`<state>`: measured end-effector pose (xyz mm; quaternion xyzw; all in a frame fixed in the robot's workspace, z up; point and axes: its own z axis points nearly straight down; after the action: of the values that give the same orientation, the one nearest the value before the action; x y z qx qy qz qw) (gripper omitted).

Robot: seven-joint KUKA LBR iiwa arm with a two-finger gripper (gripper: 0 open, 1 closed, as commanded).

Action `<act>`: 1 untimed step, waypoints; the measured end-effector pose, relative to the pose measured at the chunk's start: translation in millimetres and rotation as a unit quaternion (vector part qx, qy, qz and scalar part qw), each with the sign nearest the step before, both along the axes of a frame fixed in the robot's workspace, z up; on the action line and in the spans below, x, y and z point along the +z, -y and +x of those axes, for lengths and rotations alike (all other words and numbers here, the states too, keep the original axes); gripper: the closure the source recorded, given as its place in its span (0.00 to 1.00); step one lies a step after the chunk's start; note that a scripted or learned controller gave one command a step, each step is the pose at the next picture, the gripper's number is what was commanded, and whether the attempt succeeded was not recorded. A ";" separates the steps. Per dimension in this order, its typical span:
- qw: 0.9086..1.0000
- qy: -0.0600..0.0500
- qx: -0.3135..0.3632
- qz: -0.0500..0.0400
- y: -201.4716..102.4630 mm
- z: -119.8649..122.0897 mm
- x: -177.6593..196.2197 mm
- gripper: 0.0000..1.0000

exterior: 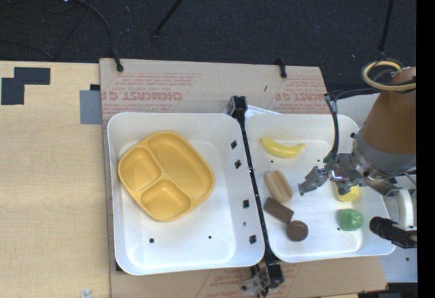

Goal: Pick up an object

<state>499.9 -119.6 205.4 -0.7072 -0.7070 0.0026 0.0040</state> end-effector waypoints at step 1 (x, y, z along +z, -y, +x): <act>1.000 0.000 0.000 0.000 2.9 5.5 -60.3 0.00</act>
<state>505.3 -122.5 145.1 -0.7073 -0.7069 0.0027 0.0045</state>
